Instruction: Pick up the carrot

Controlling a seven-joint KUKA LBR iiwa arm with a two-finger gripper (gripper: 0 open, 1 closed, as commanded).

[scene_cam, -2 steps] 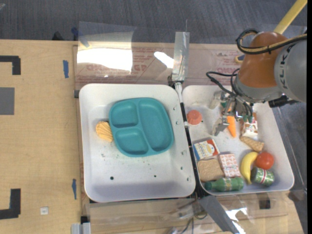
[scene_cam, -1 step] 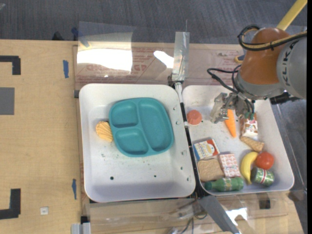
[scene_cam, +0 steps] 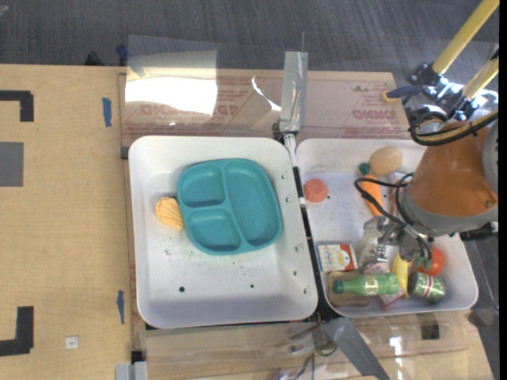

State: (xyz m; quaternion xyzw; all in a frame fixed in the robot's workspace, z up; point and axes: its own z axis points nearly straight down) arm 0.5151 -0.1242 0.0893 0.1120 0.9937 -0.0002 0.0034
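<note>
Green bottle (scene_cam: 366, 285): nearest to me, lying on its side along the front wall of the right bin (scene_cam: 342, 212).
Carrot (scene_cam: 370, 197): in the right bin's back half, about mid-width, lying flat on the floor with its green stub toward the bin's back wall. The arm hides its front end from me.
Gripper (scene_cam: 383, 245): low inside the right bin, forward of the carrot, over the clutter near the bin's front. I cannot tell whether it is spread or pressed together, and I see nothing held in it.
Neighbours in the right bin: a tan round piece (scene_cam: 386, 161) by the back wall, a small red piece (scene_cam: 315, 190) near the left wall, a carton (scene_cam: 336, 256) and a can (scene_cam: 428, 288) toward the front.
Left bin (scene_cam: 222, 295): just beside the right bin, holding a teal plate (scene_cam: 230, 204).
Step in hand: by my reading, the approach; the carrot is not yet grasped.
Next move: I judge the gripper should shift toward the right bin's back wall, centre over the carrot's middle, align across its length, then descend and close.
</note>
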